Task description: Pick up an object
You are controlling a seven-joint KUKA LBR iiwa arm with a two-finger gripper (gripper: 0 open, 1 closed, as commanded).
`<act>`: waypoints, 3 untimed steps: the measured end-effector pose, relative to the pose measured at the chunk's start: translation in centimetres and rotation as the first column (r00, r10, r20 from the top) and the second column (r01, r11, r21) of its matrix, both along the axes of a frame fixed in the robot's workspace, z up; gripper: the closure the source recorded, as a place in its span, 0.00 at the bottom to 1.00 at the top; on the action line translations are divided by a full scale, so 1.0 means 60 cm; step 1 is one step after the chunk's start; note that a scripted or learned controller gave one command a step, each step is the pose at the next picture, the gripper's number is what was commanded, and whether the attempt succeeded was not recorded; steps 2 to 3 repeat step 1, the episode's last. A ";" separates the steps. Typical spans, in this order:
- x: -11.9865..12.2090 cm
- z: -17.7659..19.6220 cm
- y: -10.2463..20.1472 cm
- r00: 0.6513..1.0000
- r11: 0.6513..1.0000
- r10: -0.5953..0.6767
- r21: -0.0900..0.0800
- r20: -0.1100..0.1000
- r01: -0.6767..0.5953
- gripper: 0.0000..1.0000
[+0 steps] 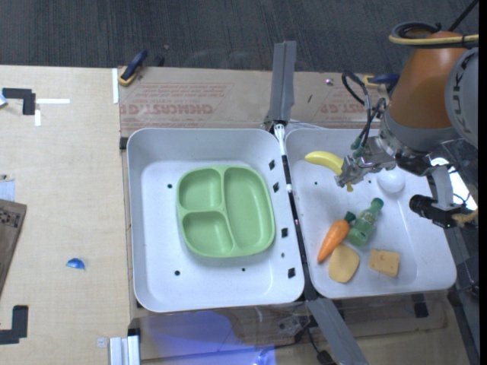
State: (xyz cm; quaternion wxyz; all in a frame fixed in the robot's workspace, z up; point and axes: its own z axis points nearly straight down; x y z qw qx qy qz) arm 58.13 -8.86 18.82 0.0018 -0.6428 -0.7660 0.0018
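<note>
Cheese and potato sit low right; carrot and bottle above. Gripper hovers just beside the banana, upper right bin — approach step. Finger state: cannot tell. Next, drop onto it.

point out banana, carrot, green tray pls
banana (323, 160): camera view, middle of its yellow curve, right bin.
carrot (332, 239): camera view, mid orange body, right bin.
green tray (225, 210): camera view, centre divider between its compartments, left bin.
</note>
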 end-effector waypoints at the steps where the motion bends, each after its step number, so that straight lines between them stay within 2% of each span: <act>1: 0.065 -0.001 0.100 0.993 0.993 -0.118 -0.002 0.000 0.118 1.00; 3: 0.065 -0.001 0.100 0.993 0.993 -0.118 -0.002 0.000 0.118 1.00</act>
